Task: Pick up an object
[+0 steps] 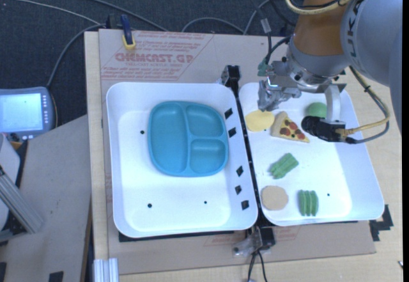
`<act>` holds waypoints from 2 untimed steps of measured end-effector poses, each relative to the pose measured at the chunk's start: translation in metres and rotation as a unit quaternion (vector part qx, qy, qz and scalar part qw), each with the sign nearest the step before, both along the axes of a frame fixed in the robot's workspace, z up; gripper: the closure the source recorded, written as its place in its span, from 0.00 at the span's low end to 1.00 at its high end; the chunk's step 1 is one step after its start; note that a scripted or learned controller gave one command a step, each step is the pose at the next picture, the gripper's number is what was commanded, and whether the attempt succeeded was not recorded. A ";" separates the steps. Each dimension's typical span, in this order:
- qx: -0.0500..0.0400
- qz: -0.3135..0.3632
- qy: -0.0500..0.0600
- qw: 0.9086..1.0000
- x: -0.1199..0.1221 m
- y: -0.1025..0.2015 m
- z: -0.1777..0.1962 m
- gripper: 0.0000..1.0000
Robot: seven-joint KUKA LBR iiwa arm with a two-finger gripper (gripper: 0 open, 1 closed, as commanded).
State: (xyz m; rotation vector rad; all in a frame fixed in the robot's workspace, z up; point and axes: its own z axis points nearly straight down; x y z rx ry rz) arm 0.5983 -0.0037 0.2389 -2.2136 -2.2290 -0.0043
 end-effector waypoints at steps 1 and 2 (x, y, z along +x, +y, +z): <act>0.000 0.000 0.000 1.000 0.008 0.054 0.003 1.00; -0.001 -0.001 0.000 1.000 0.030 0.096 -0.009 1.00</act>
